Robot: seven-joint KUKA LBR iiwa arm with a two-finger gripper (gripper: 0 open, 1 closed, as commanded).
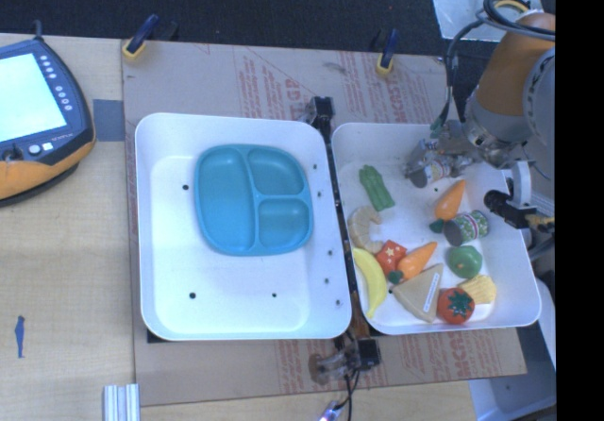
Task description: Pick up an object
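Gripper (436,164) is hovered above right bin (528,315); its opening cannot be told. Nearest target, an orange carrot (450,199), lies just below it. A miss is likely, since toys are crowded beside it.

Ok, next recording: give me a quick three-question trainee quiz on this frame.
1. True or false: the blue divided plate lies in the left bin.
2. Which item lies nearest the gripper? A) banana B) upper carrot C) tomato
3. Fill in: the green cucumber-like piece lies in the ____ bin.

Key: 1 true. 2 B. 3 right.
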